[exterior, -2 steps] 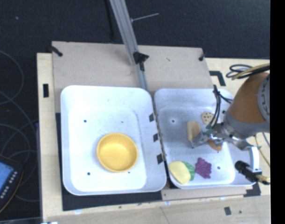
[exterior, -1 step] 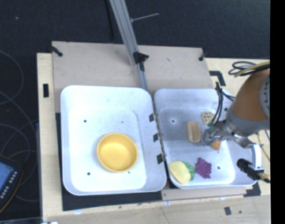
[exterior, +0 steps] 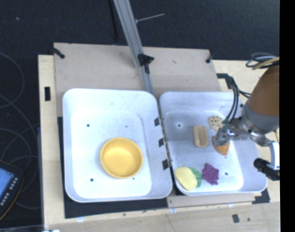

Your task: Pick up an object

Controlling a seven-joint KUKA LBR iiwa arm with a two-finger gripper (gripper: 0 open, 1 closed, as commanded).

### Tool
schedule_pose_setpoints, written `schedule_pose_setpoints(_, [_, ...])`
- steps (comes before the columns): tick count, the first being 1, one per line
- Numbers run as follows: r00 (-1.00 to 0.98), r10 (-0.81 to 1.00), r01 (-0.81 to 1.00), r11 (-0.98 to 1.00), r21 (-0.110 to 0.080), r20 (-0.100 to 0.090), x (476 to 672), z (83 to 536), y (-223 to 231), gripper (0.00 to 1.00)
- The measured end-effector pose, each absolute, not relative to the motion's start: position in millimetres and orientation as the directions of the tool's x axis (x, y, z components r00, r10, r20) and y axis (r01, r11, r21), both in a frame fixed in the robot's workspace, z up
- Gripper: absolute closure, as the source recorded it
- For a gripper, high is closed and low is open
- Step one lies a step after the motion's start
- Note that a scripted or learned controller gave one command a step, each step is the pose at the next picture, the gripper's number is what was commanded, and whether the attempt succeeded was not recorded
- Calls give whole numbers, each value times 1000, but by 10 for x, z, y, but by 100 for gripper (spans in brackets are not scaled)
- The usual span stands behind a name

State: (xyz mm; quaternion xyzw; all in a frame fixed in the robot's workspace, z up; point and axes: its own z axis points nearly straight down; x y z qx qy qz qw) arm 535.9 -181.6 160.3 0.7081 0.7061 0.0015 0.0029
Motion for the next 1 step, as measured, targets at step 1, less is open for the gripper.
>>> schedule_pose_setpoints(1, [-3,1000,1000,3,8,-3,5381,2147,-1832,100])
